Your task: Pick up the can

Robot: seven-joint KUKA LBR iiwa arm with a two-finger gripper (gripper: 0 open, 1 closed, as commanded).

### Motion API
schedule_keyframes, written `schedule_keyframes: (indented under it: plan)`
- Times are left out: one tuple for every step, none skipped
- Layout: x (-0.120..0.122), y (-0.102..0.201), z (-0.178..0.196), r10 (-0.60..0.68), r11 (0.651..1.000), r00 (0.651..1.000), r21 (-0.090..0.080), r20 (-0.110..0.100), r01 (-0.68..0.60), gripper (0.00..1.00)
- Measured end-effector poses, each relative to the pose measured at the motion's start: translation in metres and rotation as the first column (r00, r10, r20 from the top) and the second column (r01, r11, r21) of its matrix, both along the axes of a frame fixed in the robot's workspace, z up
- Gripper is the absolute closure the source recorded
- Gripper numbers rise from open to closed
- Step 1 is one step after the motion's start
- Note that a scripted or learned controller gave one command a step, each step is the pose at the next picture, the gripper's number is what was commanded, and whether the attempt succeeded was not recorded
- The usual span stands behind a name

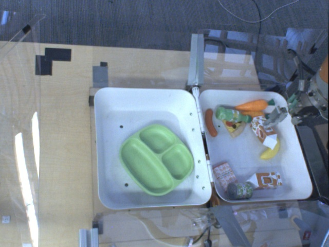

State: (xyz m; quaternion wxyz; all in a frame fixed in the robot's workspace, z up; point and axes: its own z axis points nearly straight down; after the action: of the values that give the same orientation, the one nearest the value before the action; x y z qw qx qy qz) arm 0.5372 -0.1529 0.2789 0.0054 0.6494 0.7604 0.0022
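While the arm (313, 94) reaches in from the right edge, its gripper (279, 113) sits over the far right part of the right bin (303, 163), close to the carrot (252, 106). Finger spacing: cannot tell, too small and blurred. Nothing visibly between them. The can (240, 190) lies on its side at the near wall of the right bin, between a small red-patterned packet (224, 174) and a carton (267, 180), well apart from the gripper. Also in that bin: sausage (209, 123) at the left wall, banana (271, 151), green-topped item (230, 116). Left bin (108, 138) holds a green divided plate (157, 159).
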Motion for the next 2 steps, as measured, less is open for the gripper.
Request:
schedule_keyframes:
  plan:
    - [-0.044,0.063,-0.116,-0.019,1.0,1.0,0.004,-0.008,0.019,0.0]
    - [-0.045,0.042,-0.18,0.297,0.955,0.955,0.001,0.004,-0.297,0.0]
